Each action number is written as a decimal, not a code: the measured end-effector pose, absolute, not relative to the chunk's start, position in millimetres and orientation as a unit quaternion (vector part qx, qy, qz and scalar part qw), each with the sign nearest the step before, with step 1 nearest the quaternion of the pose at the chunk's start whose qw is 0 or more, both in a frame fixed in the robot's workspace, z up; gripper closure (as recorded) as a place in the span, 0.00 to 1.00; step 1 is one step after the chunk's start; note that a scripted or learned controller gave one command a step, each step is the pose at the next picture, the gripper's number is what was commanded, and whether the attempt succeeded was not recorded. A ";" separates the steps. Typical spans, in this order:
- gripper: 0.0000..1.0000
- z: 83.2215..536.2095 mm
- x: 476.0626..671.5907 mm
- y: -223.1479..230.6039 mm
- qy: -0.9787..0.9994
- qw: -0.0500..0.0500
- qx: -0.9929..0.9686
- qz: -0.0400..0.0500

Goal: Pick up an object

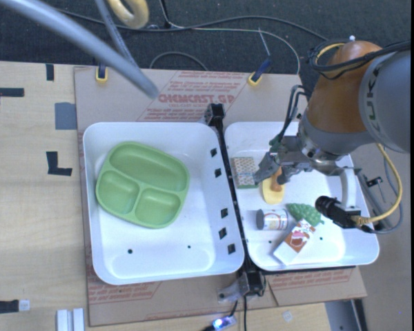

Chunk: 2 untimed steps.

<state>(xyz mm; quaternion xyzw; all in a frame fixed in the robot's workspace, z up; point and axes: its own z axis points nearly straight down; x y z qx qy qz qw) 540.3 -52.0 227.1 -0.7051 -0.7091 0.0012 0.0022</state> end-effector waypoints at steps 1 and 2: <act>1.00 224.6 538.0 10.9 -0.710 0.002 -0.704 0.001; 1.00 231.3 538.1 64.7 -0.710 0.002 -0.705 0.001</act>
